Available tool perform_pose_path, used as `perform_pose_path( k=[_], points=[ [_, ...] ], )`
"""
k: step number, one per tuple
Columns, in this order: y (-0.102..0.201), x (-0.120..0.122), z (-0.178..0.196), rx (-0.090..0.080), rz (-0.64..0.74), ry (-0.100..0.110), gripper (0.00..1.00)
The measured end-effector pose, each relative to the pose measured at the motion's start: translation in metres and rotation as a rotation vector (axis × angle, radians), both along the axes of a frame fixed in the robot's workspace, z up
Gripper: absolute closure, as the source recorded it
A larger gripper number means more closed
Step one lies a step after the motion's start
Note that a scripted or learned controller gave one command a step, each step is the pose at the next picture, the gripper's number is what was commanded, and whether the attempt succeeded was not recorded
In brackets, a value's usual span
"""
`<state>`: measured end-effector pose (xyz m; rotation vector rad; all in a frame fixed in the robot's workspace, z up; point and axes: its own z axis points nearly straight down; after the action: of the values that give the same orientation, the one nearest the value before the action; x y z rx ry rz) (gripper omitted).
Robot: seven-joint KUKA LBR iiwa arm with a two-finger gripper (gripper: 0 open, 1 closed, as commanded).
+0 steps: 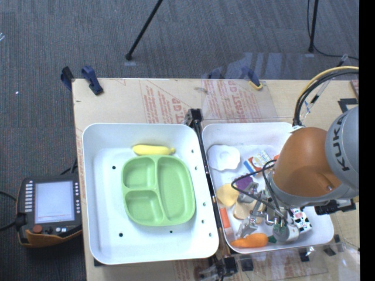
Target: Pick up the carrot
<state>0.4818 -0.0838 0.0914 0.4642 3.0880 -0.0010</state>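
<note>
step: my tool hovering just above the carrot in the right bin | tool state: can't tell | next: drop straight down, pinch carrot mid-body

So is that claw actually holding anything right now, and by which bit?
It cannot be told. The gripper is low in the right bin, just above the carrot, but no object visibly sits between its fingers.
</note>
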Motion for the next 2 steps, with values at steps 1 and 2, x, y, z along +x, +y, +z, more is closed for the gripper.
perform_pose_path(
  k=[1, 2],
  points=[
    [0.049, 0.113, 0.099, 0.007, -0.26, 0.01, 0.0],
    [0.003, 0.075, 0.012, 0.005, -0.061, 0.024, 0.0]
  ],
)
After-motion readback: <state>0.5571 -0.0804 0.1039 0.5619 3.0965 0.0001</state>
